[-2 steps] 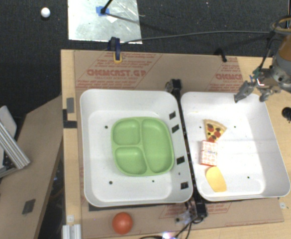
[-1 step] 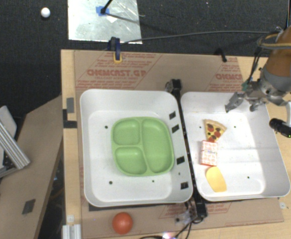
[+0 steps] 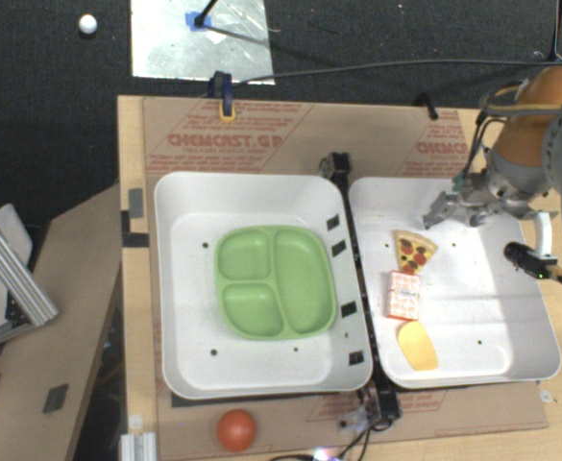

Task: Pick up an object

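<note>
Hovering at upper right, the end effector, grip state untellable, is risking missing the flat pizza slice toy.

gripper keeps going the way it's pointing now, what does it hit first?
Probably bare floor of the right bin: the gripper points down and leftward there. The pizza slice lies just beyond. Height is unclear from this slant.

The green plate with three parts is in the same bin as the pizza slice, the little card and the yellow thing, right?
Not quite. The camera view shows the green plate alone in the left bin. The pizza slice, the little card and the yellow thing lie in the right bin, where the claw hovers near the far edge.
</note>
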`<act>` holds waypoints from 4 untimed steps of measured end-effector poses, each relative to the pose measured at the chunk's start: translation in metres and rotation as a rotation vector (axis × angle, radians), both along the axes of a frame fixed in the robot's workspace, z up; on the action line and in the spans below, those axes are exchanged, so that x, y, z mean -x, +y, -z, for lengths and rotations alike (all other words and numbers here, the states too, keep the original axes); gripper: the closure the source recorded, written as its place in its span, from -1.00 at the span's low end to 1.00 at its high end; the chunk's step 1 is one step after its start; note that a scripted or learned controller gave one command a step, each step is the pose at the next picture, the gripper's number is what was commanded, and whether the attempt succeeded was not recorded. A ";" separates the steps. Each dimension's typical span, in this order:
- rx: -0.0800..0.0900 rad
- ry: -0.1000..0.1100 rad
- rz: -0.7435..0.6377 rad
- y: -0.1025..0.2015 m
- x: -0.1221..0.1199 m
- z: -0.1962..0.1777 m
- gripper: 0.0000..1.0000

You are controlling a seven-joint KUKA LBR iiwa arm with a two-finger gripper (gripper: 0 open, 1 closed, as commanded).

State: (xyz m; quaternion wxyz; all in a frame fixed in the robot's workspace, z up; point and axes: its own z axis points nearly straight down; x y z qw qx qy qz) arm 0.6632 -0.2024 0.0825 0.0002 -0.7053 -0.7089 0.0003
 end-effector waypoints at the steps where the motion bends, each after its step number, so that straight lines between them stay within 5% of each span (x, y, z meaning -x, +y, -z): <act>1: 0.003 -0.007 -0.003 -0.001 -0.002 -0.015 1.00; 4: 0.002 -0.008 -0.001 0.002 -0.003 -0.161 1.00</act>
